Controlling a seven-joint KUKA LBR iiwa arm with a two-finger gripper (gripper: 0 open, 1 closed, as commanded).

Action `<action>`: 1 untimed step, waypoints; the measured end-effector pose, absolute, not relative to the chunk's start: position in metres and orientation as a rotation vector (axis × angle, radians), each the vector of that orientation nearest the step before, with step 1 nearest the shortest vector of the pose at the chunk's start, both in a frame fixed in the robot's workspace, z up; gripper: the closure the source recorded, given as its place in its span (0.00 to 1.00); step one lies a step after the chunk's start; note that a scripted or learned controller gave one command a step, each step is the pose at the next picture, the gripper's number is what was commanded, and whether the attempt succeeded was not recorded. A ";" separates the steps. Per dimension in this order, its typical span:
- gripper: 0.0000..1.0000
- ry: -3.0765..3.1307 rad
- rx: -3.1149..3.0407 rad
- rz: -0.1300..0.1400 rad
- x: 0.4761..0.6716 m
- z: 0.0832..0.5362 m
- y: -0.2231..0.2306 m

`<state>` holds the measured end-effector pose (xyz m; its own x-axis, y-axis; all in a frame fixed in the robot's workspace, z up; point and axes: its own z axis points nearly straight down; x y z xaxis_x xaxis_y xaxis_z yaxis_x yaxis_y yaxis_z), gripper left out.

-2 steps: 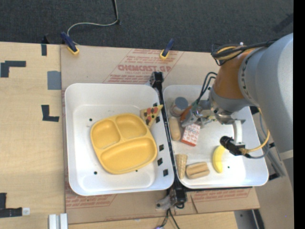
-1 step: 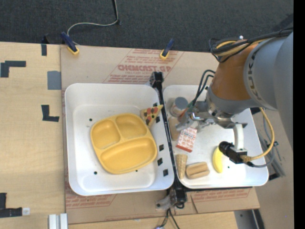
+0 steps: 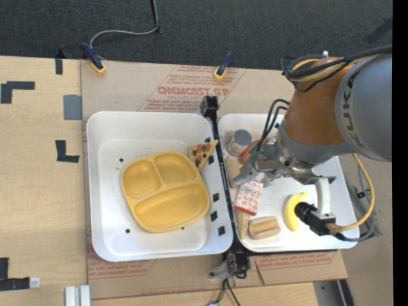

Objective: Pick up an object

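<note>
My gripper [image 3: 257,168] hangs low over the left half of the right bin [image 3: 344,236], under the orange wrist band. Just below it lies a red and white packet [image 3: 248,197]. A tan bread roll [image 3: 263,227] rests near the bin's front wall, and a yellow banana [image 3: 293,210] lies to the roll's right. A grey round can [image 3: 241,139] stands at the back left of this bin. Something orange [image 3: 253,148] peeks out beside the wrist, mostly hidden by the arm.
The left bin [image 3: 102,171] holds a yellow divided plate [image 3: 166,191] and a small pizza slice toy [image 3: 203,151] by its right wall. A black divider strip [image 3: 218,171] runs between the bins. Cables loop off the arm at the right.
</note>
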<state>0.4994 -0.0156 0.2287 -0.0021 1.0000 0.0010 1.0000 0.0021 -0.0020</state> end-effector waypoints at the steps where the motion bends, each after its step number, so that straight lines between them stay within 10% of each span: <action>1: 1.00 -2.224 -2.219 0.000 0.491 0.258 0.003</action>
<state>0.4905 0.0034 0.2582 -0.0023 1.0000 0.0005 1.0000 0.0023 -0.0004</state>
